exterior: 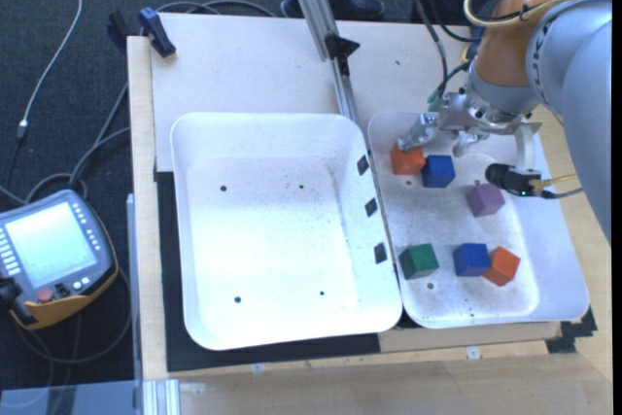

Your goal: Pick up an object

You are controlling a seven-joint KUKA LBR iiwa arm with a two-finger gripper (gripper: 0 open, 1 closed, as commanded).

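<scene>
Tool [439, 133] sits low over the far-left part of the right bin [554, 292], hanging off the grey arm w/ orange band [510, 34] that comes in from the right. Can't tell how wide the tool is; metal parts blur together from this angle, and nothing is clearly seen gripped in it. Orange block [407, 159] lies just below/left of the tool tip, touching or nearly so. Blue block [438, 171] is right beside the orange one, on its right, also just under the tool. Purple block [484, 199] lies a bit nearer and to the right, apart from those two. Along the near side of the same bin: green block [419, 259] at left, second blue block [471, 259] in the middle, second orange block [501, 265] touching it on the right. Left bin [194, 209] sits beside the right one on the table [243, 53]. Handheld screen unit [49, 253] lies on the floor, far left.
</scene>
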